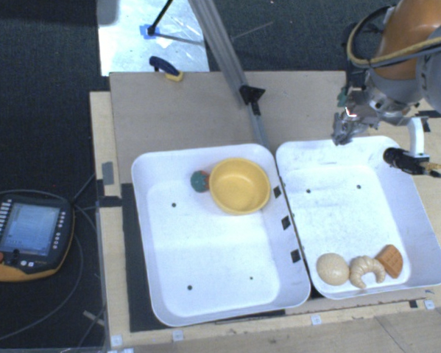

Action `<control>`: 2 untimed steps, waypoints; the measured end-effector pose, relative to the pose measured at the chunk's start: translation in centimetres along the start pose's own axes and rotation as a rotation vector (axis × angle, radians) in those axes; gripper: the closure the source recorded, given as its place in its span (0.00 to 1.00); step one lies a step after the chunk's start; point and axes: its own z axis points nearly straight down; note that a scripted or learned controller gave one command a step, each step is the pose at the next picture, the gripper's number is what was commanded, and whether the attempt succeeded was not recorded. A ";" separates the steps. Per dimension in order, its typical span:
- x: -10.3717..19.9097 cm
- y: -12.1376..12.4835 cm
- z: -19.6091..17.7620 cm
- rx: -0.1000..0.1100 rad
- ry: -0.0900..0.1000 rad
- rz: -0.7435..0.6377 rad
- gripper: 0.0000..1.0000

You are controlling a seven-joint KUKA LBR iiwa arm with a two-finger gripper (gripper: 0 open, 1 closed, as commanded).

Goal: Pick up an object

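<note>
two bins point(212, 298) – one bowl point(239, 186), one ball point(199, 181), three pastries point(364, 268)

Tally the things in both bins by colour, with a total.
Yellow: 1, the bowl
Teal: 1, the ball
Cream: 2, the bun and the croissant
Orange-brown: 1, the waffle
Total: 5

light: even, bright overhead | glare: white bins point(211, 283) washed out | shadows: soft, faint | focus: slightly soft
</note>
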 end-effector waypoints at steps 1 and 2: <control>0.0 0.1 -4.8 0.000 0.000 -0.001 1.00; 5.0 -0.5 -3.5 0.005 0.002 -0.004 1.00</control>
